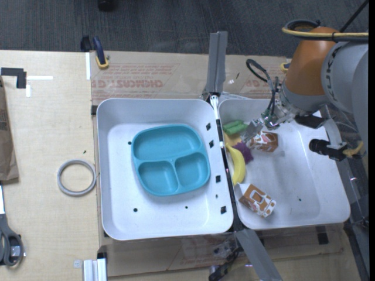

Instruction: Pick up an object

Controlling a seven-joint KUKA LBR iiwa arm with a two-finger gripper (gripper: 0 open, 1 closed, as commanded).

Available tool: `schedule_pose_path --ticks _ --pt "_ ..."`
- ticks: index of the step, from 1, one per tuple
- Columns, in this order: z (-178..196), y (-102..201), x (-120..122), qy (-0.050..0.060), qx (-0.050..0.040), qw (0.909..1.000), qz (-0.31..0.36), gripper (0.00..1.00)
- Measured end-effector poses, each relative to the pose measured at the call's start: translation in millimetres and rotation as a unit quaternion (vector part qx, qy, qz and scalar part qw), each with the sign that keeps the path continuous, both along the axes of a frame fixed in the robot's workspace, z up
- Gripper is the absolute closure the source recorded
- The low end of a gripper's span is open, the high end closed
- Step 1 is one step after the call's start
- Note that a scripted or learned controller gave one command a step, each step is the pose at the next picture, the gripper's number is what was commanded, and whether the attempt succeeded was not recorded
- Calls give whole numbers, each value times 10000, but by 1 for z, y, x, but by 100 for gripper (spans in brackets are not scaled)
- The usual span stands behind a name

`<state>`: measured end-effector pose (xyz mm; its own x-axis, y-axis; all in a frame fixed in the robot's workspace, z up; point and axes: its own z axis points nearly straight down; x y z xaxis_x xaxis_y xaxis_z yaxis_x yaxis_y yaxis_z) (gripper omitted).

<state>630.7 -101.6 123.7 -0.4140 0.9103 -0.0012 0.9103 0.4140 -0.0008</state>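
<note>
My gripper [259,127] reaches down into the right bin [304,186] near its back left corner. Just under and to the right of it lies a brown and white packet [268,141]; whether the gripper touches it is unclear. A green object [234,126] sits to the gripper's left, against the bin wall. A yellow banana [238,164] and a small purple item [245,154] lie below that. A second brown and white packet [256,200] rests near the bin's front left.
The left bin [117,209] holds a blue divided plate [170,160]. On the bench to the left lie a grey tape ring [76,177] and scissors [9,247]. The arm's orange band [307,60] and grey body stand over the right bin's back right.
</note>
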Motion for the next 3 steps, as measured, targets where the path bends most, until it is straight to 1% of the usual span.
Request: schedule_pose_path --ticks 1,2,3 --pt "-31 -11 -36 -15 -3 9993 -382 0" --pt "-21 -12 -35 -24 -9 9992 -387 100" --pt "68 46 10 -3 -3 9946 -1039 100"
